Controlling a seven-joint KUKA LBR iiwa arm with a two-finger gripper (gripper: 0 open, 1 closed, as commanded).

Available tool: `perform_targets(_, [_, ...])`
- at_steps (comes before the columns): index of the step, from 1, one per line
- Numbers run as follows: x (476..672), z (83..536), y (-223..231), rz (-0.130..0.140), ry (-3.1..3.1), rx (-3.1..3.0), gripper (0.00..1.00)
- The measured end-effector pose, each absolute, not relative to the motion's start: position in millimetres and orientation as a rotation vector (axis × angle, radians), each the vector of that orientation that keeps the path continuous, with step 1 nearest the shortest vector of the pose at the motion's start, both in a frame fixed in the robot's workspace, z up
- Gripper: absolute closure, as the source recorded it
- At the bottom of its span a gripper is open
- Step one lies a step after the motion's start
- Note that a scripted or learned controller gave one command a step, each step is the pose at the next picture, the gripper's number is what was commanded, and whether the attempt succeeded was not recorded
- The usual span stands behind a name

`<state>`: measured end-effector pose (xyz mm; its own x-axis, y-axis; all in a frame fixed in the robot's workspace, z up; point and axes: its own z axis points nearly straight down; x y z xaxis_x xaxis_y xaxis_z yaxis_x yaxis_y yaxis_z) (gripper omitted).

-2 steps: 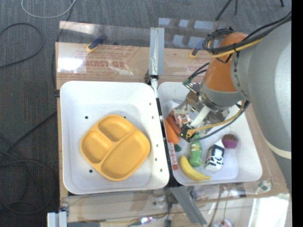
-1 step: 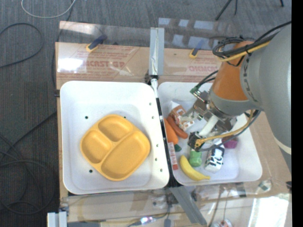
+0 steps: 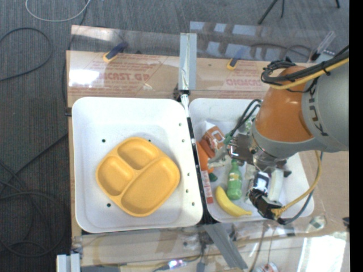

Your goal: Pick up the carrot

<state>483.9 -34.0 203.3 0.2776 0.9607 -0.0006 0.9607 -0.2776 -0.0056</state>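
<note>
The carrot lies in the right bin, in the middle right of the frame, close along that bin's left wall. Just beside it, toward the upper right, sits an orange-brown packet, which seems to touch or overlap the carrot's upper part. Lower right of the carrot stands a green bottle, and below that a banana lies near the bin's bottom edge. The arm reaches in from the right and covers most of the bin's right half. Its claw hangs over the clutter between packet and bottle, near the carrot but to its right. Whether it is open or closed, or grips anything, I cannot tell.

The wall on the carrot's left leaves little room on that side. The barest floor in this bin is its upper left corner, above the packet. The left bin holds a yellow divided plate with white floor all around it. Both bins rest on the worktop.

The carrot's long axis runs roughly top to bottom in the frame, nearly parallel to the wall; which end is the tip I cannot tell.
</note>
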Motion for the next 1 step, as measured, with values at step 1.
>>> perform_targets(1, [486.4,395.1,10.3,0.003,-2.34,-2.098,0.0])
